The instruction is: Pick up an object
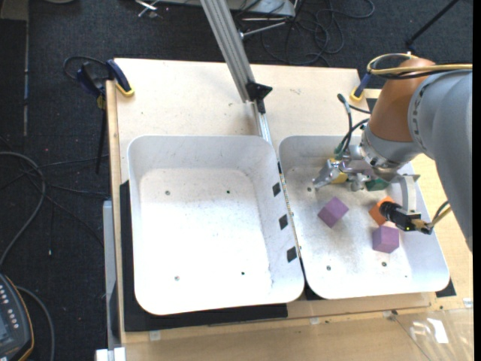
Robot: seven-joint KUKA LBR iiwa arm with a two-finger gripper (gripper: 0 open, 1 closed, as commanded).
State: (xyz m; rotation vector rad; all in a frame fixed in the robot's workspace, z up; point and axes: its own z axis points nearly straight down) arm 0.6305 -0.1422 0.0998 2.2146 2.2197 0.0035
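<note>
My fingers [323,180] hover over the right bin [361,277], just above a purple cube [332,211]; I cannot tell whether they're spread.

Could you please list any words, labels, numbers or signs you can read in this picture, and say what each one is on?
No text can be read in this view.
The black marks along the divider between the two bins are plain dark patches with no letters visible.
The device at the lower left corner has rows of small keys, too small and blurred to read.
The purple blocks and the orange block in the right bin carry no visible markings.
</note>
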